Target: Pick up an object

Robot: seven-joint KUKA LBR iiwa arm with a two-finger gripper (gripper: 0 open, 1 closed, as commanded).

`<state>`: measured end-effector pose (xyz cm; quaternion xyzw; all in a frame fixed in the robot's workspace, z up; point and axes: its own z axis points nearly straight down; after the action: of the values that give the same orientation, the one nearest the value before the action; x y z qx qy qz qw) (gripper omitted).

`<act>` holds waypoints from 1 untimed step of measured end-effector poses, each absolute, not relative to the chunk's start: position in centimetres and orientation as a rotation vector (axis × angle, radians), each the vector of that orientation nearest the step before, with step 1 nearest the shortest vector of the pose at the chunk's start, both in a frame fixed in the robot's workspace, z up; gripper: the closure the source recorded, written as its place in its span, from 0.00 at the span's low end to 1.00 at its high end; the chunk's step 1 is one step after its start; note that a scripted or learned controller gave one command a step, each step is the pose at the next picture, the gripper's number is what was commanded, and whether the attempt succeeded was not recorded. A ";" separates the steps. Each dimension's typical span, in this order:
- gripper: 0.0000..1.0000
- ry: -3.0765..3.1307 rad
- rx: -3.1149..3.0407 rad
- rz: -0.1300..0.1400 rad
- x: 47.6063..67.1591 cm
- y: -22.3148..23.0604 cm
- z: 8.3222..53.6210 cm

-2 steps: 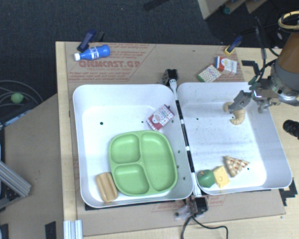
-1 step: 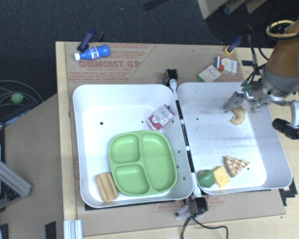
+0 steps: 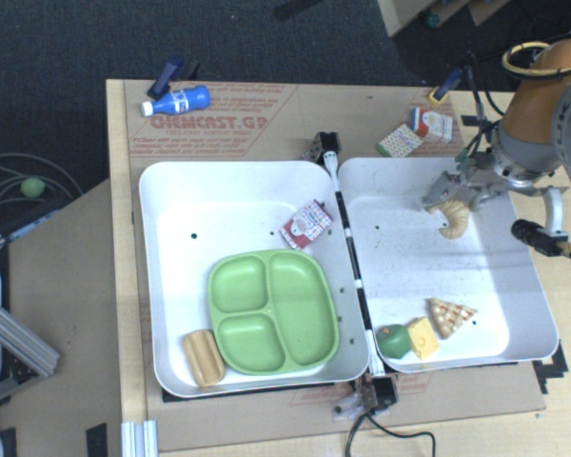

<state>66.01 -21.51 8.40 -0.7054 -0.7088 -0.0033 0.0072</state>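
Note:
My gripper (image 3: pixel 449 198) hangs low in the far part of the right bin (image 3: pixel 495 265), at the end of the grey arm with the orange band (image 3: pixel 538 84). A small beige curved piece (image 3: pixel 453 222) lies right below it, touching or nearly touching the tip. Whether the piece is gripped is hidden from this angle. At the near edge of the same bin lie a pizza-slice toy (image 3: pixel 450 315), a yellow block (image 3: pixel 422 337) and a green round piece (image 3: pixel 394 341).
The left bin (image 3: pixel 171 217) holds a green divided plate (image 3: pixel 271 310), a red and white packet (image 3: pixel 306 225) and a tan bread-like block (image 3: pixel 203 357). Behind the bins lie a blue and white bottle (image 3: pixel 176 100) and small cards (image 3: pixel 403 141).

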 end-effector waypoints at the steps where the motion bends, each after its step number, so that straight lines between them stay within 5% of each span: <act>1: 1.00 -2.226 -2.219 -0.008 66.2 -21.9 9.8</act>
<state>66.17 -21.94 9.80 -0.7059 -0.7083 -0.0026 -0.0008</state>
